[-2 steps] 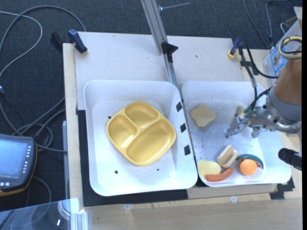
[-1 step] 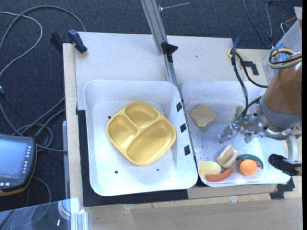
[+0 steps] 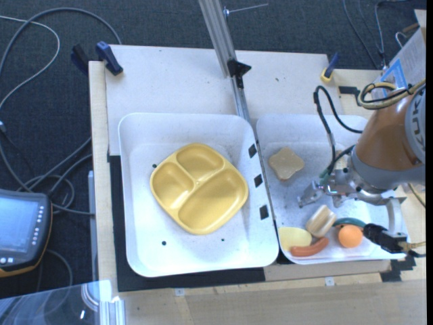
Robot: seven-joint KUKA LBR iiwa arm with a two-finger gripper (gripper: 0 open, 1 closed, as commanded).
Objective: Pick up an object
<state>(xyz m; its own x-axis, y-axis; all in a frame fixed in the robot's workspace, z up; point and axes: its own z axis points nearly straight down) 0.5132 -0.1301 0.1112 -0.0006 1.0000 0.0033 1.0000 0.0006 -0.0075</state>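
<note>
No legible writing on yellow divided plate (image 3: 198, 187) or toast slice (image 3: 286, 163).

The arm (image 3: 399, 141) is a chunky rounded thing, orange band up top and a grey wrist below. Black cable (image 3: 325, 117) loops off it. The end effector (image 3: 312, 193) is small bare metal, with a teal bit beside it.

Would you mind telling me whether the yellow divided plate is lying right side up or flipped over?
Right side up: the yellow divided plate shows its three hollow compartments facing the camera.
</note>
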